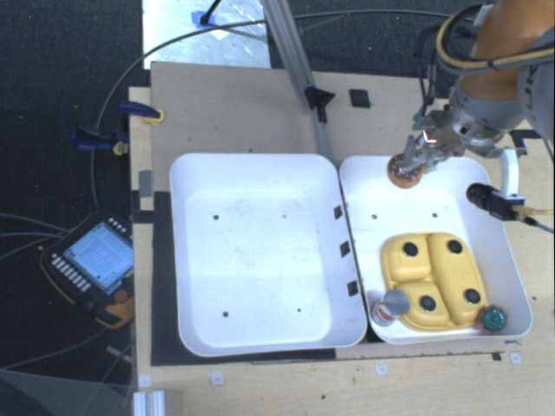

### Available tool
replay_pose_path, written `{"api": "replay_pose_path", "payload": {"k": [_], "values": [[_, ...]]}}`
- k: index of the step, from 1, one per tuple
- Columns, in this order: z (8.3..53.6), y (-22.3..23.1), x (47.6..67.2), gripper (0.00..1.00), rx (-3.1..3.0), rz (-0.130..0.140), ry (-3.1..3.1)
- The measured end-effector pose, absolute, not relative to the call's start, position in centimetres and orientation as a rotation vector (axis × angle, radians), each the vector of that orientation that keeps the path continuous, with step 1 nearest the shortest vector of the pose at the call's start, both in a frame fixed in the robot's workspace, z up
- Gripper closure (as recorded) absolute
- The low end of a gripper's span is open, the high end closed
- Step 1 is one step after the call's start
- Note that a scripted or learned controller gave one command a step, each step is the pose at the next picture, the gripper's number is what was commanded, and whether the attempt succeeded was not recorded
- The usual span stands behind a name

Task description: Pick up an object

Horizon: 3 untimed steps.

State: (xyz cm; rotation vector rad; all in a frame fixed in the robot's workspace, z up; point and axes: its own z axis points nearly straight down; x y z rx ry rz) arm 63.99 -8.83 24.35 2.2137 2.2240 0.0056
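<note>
You see the gripper (pixel 414 161) at the right bin's (pixel 512 263) back edge, fingers seemingly clamped on a brown round object (pixel 403 175).

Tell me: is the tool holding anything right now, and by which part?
Cannot be told. The tool sits over a small brown round object at the right bin's far rim.

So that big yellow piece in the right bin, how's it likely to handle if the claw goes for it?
The yellow piece looks like rigid moulded plastic, so probably stiff, not floppy. Broad and low, it likely won't roll or tip. Its wide, rounded, glossy humps may be slippery and hard for the claw to span.
</note>
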Motion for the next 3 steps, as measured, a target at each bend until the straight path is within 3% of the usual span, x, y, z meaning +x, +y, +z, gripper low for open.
{"api": "replay_pose_path", "payload": {"k": [1, 3], "values": [[23.3, -3.3, 63.5, 1.0, 2.211, 0.003, 2.232], [24.1, 6.6, 60.9, 1.0, 2.21, 0.005, 2.234]]}}
